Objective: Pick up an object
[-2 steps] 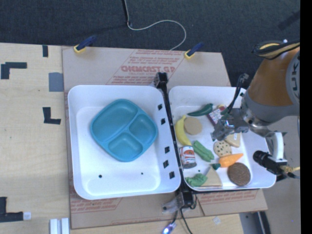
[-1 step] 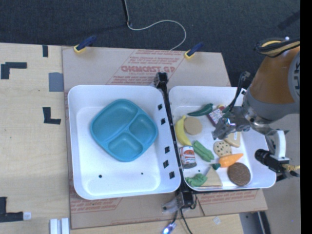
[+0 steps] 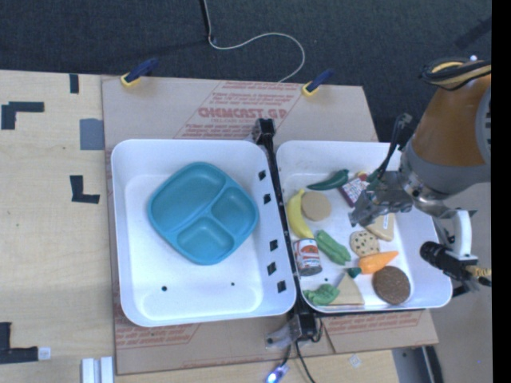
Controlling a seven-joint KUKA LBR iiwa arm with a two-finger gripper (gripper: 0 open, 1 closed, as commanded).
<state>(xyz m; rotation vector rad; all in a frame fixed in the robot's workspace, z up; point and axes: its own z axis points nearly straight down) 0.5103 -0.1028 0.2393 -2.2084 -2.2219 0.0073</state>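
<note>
Red printing is seen on the cardboard sheet (image 3: 239,110) laid under the two bins, between the yellow-and-blue clamps at its far edge. It appears upside down and mirrored from this view; the largest line seems to read something like "CHEMCAST GP", but this cannot be confirmed. Smaller red lines above and below it are too blurred to be read. More faint red print is seen on the near edge of the sheet, below the bins, also illegible. A label is borne by the small can (image 3: 308,257) in the right bin (image 3: 435,298), red and white, with no word that can be made out.
</note>
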